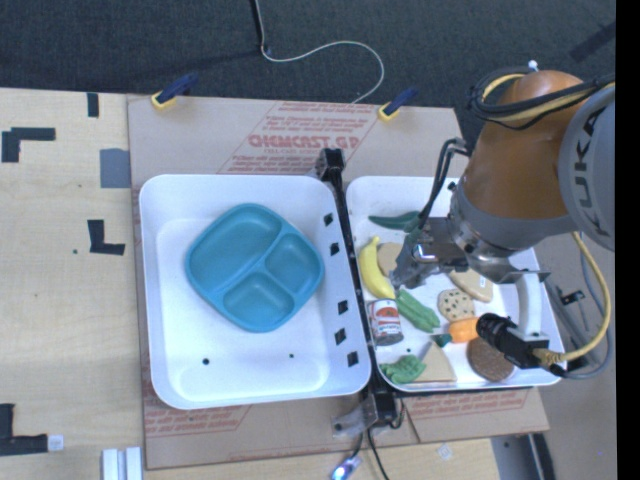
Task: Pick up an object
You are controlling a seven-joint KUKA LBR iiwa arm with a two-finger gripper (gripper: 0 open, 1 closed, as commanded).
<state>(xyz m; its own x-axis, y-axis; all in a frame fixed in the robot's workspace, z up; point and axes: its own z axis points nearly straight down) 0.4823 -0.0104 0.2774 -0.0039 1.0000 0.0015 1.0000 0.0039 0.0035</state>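
**Over the right bin, banana to my left**

My gripper (418, 256) hovers over the right bin (540, 376); whether it's open or closed, I cannot tell. The banana (375, 269) lies just beside it, toward the divider, long axis running along that wall.

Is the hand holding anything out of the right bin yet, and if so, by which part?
Cannot be told. The hand sits low in the right white bin beside the yellow toy banana, but nothing is visibly gripped.
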